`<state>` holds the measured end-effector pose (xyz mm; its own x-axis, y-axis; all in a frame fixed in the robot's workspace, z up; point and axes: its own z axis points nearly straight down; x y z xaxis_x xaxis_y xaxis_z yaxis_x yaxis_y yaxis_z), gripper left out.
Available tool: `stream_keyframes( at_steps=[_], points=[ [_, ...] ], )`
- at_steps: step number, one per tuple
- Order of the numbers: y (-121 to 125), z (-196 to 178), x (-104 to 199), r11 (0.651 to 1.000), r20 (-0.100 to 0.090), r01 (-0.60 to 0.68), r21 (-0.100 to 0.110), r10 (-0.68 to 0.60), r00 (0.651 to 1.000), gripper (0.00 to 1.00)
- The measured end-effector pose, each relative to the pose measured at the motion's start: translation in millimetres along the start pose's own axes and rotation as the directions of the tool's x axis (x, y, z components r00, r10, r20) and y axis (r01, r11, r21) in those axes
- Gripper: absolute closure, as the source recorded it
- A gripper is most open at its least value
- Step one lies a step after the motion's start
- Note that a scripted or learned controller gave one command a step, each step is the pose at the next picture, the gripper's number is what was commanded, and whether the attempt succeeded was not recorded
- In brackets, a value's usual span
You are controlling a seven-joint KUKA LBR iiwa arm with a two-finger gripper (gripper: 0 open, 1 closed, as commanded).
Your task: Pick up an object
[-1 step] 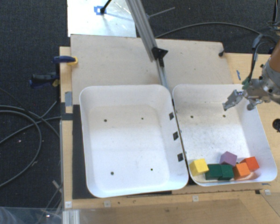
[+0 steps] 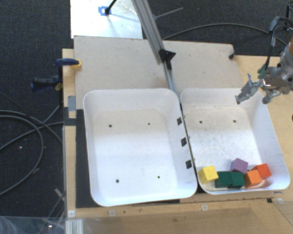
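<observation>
Down in the near corner of the right bin [image 2: 271, 130], five small blocks sit bunched together: a yellow block [image 2: 208, 173] at the left, a dark green block [image 2: 230, 179] beside it, a purple block [image 2: 239, 165] just behind, then an orange block [image 2: 253, 178] and a red-orange block [image 2: 263, 170] against the bin's wall. Well apart from them, above the bin's far right corner, hangs the tool [image 2: 257, 92], its two fingers spread apart with nothing between them. The left bin [image 2: 95, 145] lies alongside on the table [image 2: 117, 62], with a blue clamp [image 2: 67, 62] at the table's left edge.
</observation>
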<state>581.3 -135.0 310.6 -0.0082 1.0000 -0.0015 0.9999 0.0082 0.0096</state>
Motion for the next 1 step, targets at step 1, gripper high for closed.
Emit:
stream_keyframes(
  at_steps=[1],
  points=[
    [-32.8,-110.1,71.1,1.000,-0.002,0.004,-0.003,-0.004,1.000,0.00]
  ],
)
